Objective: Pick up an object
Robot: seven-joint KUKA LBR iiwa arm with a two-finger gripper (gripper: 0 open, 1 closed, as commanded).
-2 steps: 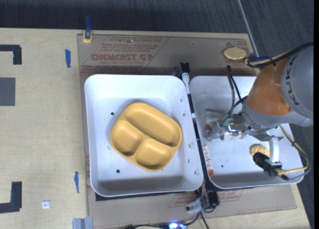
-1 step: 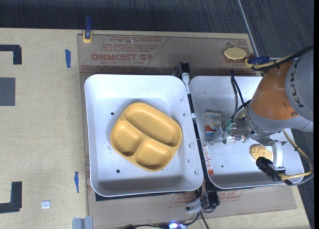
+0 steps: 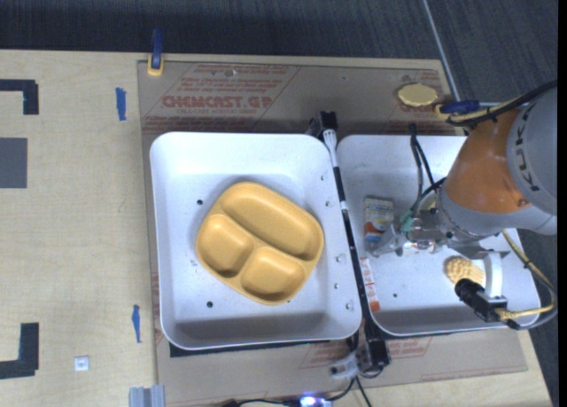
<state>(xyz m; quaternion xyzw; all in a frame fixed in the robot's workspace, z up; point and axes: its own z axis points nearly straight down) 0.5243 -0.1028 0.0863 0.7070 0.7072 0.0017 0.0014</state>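
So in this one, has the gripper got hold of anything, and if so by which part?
Cannot be told. The gripper is low in the right bin, beside a small packet, but nothing is visibly held.

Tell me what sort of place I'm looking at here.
Likely a robotics lab test bench: two white bins clamped on a cardboard-covered wooden table, tape markers on it, and the arm's gripper reaching into the right bin.

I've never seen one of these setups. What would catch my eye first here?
Probably the big yellow divided tray, lying upside down in the left white bin. Next, the grey arm with its orange band, reaching in from the right over the right bin, its claw low beside a small colourful packet. A tan cookie-like piece lies under the arm.
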